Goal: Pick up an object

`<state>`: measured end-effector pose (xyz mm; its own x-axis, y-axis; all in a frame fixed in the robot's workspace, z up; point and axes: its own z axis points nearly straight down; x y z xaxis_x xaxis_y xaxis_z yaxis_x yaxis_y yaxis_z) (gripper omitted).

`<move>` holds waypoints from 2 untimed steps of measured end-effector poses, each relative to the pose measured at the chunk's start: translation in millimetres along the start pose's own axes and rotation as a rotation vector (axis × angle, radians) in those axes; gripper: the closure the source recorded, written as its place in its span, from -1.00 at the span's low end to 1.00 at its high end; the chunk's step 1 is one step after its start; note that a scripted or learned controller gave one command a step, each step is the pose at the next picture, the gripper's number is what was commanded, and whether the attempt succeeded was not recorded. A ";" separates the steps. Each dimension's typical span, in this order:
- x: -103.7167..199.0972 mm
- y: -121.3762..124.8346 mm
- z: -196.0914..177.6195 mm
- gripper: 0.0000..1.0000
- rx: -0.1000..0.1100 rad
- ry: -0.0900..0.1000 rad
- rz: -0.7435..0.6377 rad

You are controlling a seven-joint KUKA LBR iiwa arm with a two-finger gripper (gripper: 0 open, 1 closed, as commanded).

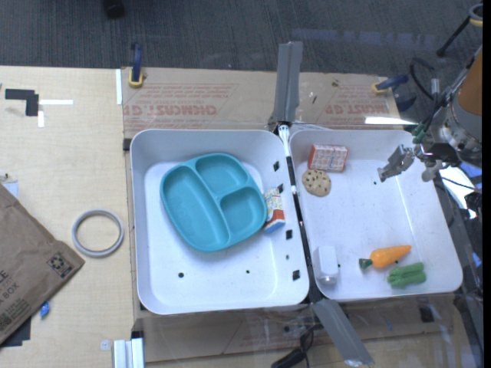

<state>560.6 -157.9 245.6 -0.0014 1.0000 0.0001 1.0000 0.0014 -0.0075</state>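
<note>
bench (61, 152): tape ring (97, 231) lies left of the bins; brown cardboard box (27, 271) at the far-left edge, below it.
left bin (153, 290): blue divided plate (212, 200) sits in the middle, tilted. Small red-and-white packet (275, 209) touches the plate's right rim, against the bin's right wall.
divider: grey bar (288, 87) rises behind where the two bins meet.
right bin (360, 294): red patterned box (327, 158) at the back left, cookie (315, 182) just in front of it, touching or nearly so. White block (327, 261) near the front left corner. Carrot (386, 256) front right, green vegetable (406, 275) just beside it toward the front.
gripper (395, 165): over the back right part of the right bin, arm coming in from the right edge.
jaws: look slightly spread, nothing between them.
nearest things to jaws: cookie and red patterned box, both off to the left and apart from the tips. Carrot and green vegetable lie well toward the front, not under the jaws.
contact: none seen; bare bin floor under the tips.
</note>
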 end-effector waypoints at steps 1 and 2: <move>69.8 14.9 37.2 -1.00 -0.001 0.000 -0.547; 49.5 45.3 155.8 -1.00 -0.006 -0.001 -0.420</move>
<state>604.7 -108.4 89.5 -0.4089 0.9126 0.0005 0.9126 0.4089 -0.0012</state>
